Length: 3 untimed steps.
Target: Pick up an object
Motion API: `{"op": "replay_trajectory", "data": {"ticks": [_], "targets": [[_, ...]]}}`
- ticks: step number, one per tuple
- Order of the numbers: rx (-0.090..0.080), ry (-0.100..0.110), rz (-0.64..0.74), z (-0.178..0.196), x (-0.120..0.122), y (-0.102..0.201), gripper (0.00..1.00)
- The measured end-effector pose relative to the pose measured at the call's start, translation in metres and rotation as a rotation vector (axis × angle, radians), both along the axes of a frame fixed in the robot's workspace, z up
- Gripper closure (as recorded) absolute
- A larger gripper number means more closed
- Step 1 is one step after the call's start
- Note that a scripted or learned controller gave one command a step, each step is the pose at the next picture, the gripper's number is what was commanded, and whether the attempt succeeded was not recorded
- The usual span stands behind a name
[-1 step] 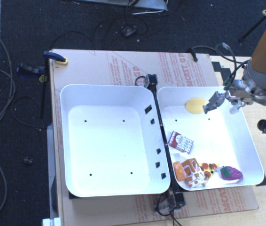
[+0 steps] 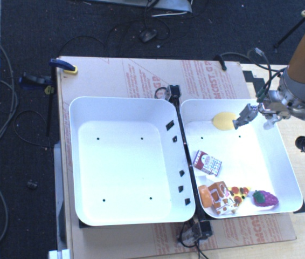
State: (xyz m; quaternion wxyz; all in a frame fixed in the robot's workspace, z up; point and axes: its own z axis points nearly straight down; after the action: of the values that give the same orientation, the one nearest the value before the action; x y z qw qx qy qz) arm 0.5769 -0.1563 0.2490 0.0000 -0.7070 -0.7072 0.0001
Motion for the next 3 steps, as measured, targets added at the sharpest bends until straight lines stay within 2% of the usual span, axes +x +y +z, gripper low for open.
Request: {"op": "replay_trajectory", "data": {"ticks": [3], "targets": [[0.001,0.005,0.000,-0.149,-0.010,-0.012,0.00]]}}
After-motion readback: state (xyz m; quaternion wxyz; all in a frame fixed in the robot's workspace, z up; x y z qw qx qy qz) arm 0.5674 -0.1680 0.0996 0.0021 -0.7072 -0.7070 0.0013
